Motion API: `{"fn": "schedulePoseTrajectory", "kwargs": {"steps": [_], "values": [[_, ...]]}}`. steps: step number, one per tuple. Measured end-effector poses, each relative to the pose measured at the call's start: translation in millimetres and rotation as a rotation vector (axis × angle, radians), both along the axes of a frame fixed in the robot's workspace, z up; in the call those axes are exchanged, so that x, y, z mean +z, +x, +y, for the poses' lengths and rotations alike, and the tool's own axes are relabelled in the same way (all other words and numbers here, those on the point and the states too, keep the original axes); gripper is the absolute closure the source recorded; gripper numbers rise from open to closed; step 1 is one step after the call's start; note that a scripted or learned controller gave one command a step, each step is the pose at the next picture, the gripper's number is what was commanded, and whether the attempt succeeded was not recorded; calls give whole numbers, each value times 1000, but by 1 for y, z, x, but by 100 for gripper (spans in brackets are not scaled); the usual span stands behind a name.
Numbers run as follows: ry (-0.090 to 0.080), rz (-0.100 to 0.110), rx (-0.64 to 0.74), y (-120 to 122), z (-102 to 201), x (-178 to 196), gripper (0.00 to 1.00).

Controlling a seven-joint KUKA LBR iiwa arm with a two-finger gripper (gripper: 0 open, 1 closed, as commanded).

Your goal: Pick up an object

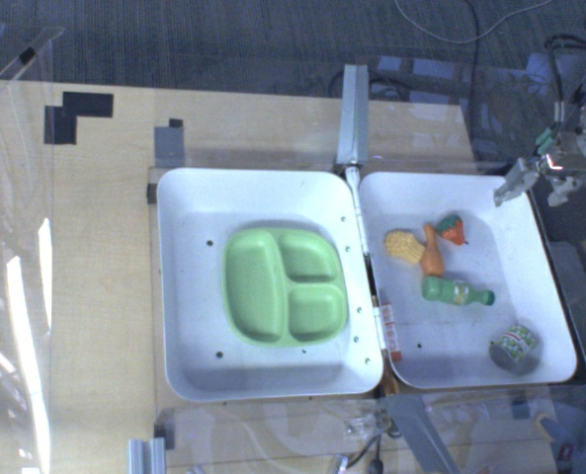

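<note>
Looking down at the bench (95, 265), two white bins are sitting side by side on the light wood. The left bin (189, 363) is holding a green divided tray (285, 284) with three compartments, lying roughly in the middle.

The right bin (470, 363) is where the small stuff is lying. A yellow corn cob (403, 247) is resting near the bin's left wall, and an orange carrot (432, 255) is lying right against it, standing more or less up-and-down in the picture. A red strawberry (454, 229) with a green top is touching the upper end of the carrot. Just below that cluster, a green bottle (456, 292) is lying on its side with its cap pointing right. Well apart from those, a green and white can (515, 347) is sitting in the near right corner of the bin.

The gripper (532, 181) is hanging over the far right corner of the right bin, up at the rim, well away from all the objects. Its two fingers are spread apart with nothing between them, one finger (513, 183) pointing out toward the left over the bin edge. The rest of the arm is coming in from the right edge, mostly cut off. Some cables are trailing on the dark floor (223, 28) behind the bench.
</note>
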State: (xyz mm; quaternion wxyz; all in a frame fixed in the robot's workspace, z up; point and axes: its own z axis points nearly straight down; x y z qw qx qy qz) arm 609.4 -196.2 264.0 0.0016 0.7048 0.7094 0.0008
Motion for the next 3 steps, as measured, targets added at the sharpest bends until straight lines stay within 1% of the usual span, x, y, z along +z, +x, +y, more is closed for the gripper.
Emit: {"fn": "schedulePoseTrajectory", "kwargs": {"steps": [1, 2, 3], "values": [[0, -3, 4, 19, 34, -167, 0], [0, -7, 9, 21, 36, -156, 100], [-1, -3, 151, 30, 80, -37, 100]]}}
